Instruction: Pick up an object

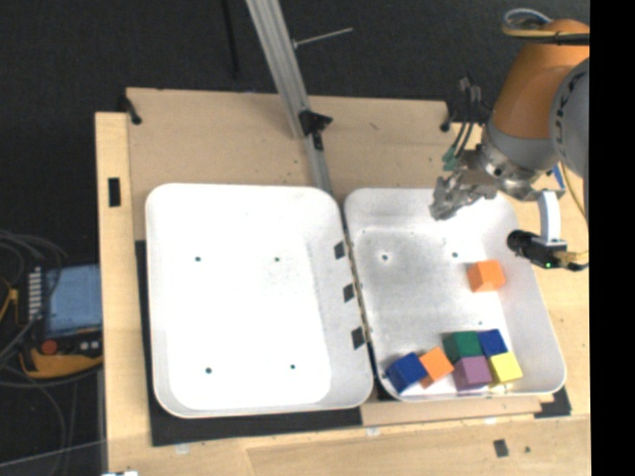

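Pincer (451, 203) fingertips blur together above the right bin (417, 266), grip unreadable.

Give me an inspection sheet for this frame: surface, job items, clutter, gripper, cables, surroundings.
Surface: wooden bench bearing left bin and right bin, side by side.
Job's things: lone orange cube mid-right of the right bin; blue, orange, green, blue, purple and yellow cubes clustered at its near edge.
Clutter: nothing seen.
Grippers: gripper above the right bin's far edge, nothing held.
Cables: bundle left of the bench.
Surroundings: metal pole; blue-screened pendant.
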